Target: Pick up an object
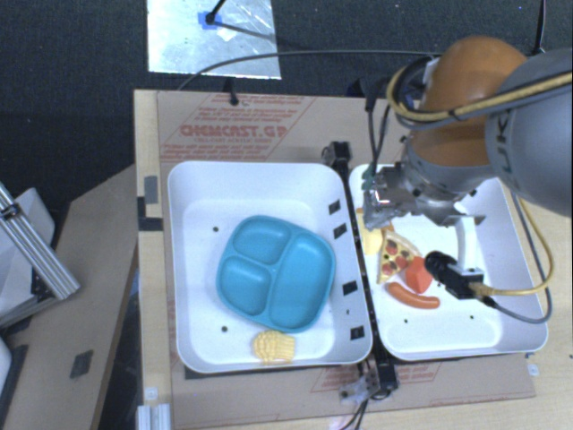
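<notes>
Near edge, left white plastic bin: small yellow corn-cob toy lies by front wall, just in front of the blue sectioned plastic plate, which sits mid-bin, flat

Right white plastic bin, near part: orange-red sausage-shaped toy on the floor; just behind it a red wedge-shaped toy, next to a pizza-slice toy w/ red dots toward the divider. Black cable plug w/ yellow lead hangs over same patch, close to the red wedge

Progress, as I judge: pick not made. All toys look to rest on bin floors, nothing lifted. Likely targets = the right-bin cluster under the wrist. Left to do: close on one item, raise it

Arm pose: grey arm w/ orange band comes in from right, wrist bent down over far-left part of right bin. Metal two-finger gripper sits low by the divider, just above the pizza slice's far end. Fingers: cannot tell if spread or pressed together, wrist body hides them; no item seen betw them

Far: cardboard sheet w/ red print on desk behind the bins, silver foil square beyond
</notes>
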`<state>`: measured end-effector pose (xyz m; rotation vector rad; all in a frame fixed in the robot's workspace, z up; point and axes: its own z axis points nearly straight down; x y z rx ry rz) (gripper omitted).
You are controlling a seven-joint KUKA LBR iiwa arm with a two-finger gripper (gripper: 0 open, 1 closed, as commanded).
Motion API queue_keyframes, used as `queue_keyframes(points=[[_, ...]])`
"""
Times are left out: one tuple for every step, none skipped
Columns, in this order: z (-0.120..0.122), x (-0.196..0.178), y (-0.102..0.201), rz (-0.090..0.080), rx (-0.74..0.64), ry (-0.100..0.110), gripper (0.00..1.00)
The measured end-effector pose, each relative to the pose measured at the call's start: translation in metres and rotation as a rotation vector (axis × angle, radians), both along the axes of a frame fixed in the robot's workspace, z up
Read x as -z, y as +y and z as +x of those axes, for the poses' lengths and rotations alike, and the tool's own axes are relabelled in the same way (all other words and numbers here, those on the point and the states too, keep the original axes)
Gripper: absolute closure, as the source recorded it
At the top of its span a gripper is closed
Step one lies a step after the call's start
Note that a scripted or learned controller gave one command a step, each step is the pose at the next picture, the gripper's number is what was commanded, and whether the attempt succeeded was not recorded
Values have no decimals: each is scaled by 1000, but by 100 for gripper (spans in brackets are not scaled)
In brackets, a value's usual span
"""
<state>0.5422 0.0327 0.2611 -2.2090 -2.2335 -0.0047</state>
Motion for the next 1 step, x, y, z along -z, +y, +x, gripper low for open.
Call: queue_keyframes(points=[[-5,25,49,-1,1,3,100]])
